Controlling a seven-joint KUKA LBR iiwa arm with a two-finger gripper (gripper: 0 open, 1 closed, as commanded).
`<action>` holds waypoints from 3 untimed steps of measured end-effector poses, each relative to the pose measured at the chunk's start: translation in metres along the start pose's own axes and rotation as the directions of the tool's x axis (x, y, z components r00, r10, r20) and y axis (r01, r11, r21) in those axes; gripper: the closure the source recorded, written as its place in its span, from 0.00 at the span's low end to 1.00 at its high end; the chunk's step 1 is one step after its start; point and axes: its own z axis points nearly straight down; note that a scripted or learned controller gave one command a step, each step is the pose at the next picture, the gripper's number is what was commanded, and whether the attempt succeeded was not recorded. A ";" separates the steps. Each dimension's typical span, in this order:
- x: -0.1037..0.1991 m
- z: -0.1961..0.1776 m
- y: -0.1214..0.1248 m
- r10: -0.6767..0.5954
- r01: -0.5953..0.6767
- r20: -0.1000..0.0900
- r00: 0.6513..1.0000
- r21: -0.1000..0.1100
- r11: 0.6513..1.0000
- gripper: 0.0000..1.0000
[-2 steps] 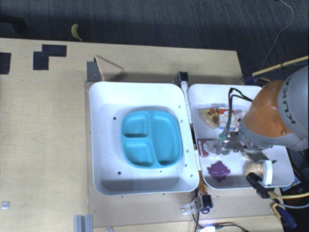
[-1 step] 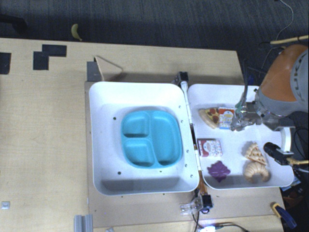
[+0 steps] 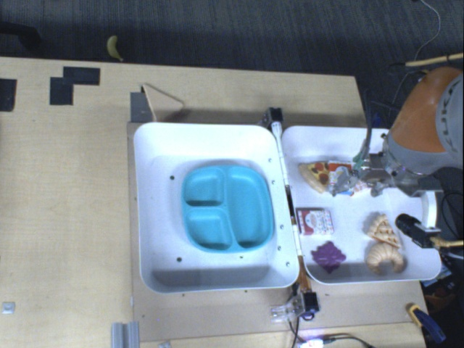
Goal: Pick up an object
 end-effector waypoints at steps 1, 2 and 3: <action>0.017 0.061 -0.029 0.003 -0.003 0.001 1.000 -0.013 1.000 0.00; 0.019 0.048 -0.026 -0.002 0.002 0.000 1.000 -0.023 1.000 1.00; 0.018 0.049 -0.026 -0.001 0.001 0.000 1.000 -0.022 1.000 0.00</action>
